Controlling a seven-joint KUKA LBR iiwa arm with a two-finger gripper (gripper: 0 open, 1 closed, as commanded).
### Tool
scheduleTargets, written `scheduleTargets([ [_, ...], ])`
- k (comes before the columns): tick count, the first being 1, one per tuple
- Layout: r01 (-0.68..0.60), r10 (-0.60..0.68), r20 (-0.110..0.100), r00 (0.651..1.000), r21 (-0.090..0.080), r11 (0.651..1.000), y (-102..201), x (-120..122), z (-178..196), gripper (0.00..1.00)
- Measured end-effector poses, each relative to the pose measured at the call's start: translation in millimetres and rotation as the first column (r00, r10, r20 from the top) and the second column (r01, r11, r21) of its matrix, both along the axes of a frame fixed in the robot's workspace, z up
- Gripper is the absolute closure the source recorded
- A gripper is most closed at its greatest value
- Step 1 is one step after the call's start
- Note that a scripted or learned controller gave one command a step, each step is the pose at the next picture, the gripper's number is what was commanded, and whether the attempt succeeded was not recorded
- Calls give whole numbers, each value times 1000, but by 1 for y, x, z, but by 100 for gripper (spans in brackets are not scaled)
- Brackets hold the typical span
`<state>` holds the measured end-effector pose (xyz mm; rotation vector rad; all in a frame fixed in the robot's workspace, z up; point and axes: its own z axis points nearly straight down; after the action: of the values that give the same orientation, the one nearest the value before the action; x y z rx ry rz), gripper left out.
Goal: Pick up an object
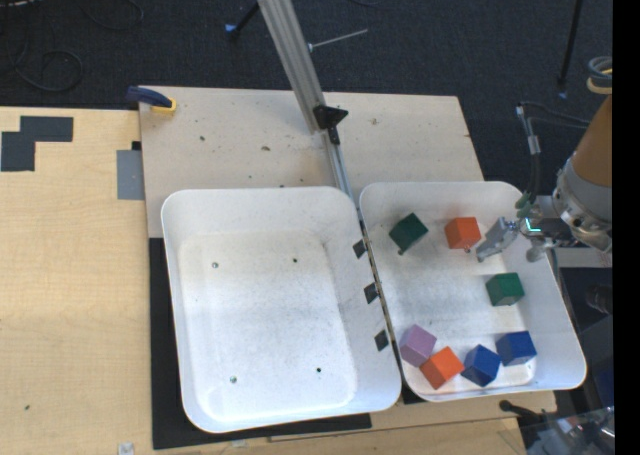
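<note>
The right bin (455, 188) holds several cubes. A dark green cube (408, 232) and an orange cube (462, 233) lie near its far side. A green cube (505, 289) sits by its right wall. A purple cube (418, 344), a second orange cube (441, 367) and two blue cubes (481, 364) (516, 347) cluster at the near edge. My gripper (507, 251) hangs over the bin's right part, just right of the far orange cube and above the green cube. Its fingers are spread, one grey finger (492, 241) pointing toward the orange cube, with nothing between them.
The left bin (200, 205) stands beside the right one, with black clips (371, 292) along the shared edge. A slanted aluminium bar (295, 53) rises from the bench behind the bins. A blue clamp (152, 98) lies at the bench's far left corner.
</note>
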<state>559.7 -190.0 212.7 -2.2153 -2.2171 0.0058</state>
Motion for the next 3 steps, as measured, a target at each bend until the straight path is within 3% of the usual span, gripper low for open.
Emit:
scheduleTargets([
  [1, 0, 0, 5, 1000, -1, 1000, 0, 1, 3, 0],
  [3, 1, -1, 1, 1000, 1, 1000, 15, 5, -106, 0],
])
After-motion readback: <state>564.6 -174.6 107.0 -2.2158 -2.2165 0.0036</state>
